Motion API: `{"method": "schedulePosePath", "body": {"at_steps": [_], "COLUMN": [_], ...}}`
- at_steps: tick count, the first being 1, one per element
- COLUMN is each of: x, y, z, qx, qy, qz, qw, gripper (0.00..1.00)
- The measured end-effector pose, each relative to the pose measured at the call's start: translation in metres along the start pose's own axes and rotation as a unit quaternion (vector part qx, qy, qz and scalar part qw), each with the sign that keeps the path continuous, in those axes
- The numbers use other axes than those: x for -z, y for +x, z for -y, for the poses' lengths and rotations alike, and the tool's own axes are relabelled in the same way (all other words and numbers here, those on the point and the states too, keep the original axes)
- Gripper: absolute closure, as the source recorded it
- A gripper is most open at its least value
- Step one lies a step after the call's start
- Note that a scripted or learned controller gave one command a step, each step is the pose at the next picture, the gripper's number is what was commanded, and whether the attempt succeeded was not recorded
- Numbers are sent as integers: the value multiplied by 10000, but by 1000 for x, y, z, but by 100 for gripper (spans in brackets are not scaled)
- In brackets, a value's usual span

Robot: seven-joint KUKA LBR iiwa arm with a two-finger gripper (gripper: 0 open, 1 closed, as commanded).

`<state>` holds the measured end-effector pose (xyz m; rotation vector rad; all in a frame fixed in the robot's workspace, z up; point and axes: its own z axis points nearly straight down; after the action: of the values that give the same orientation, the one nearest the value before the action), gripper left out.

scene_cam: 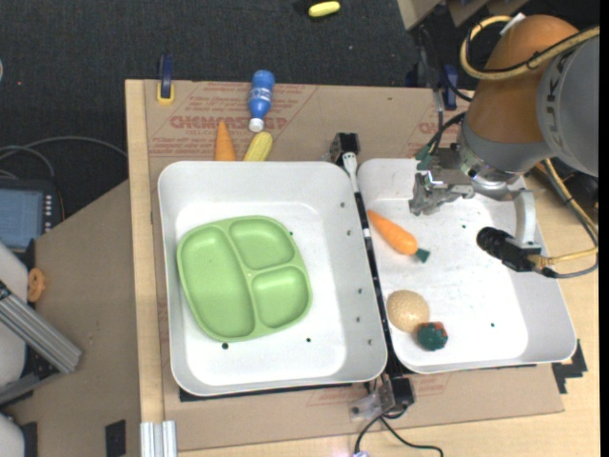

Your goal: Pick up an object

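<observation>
Overhead, jaws (430,198), state unclear, hover near the carrot (394,233) in the right bin (533,346).

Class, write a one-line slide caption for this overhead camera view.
Gripper hovers over the right bin near a toy carrot; green tray fills the left bin.

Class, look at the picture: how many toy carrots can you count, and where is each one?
2. One carrot lies in the right bin, near its left wall. The other carrot lies on the board behind the left bin, beside the corn.
</observation>
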<state>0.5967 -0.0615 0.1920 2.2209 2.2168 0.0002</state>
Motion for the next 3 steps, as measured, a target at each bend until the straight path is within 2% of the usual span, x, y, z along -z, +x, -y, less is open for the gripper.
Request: {"method": "schedulePosePath", "body": {"at_steps": [1, 2, 3], "x": [-7, -113, -97], "y": [1, -55, -52], "z": [-1, -37, -38], "qx": [8, -9, 1], "qy": [25, 18, -6], "qz": [-17, -2, -7], "qw": [10000, 10000, 10000], "gripper": [0, 0, 100]}}
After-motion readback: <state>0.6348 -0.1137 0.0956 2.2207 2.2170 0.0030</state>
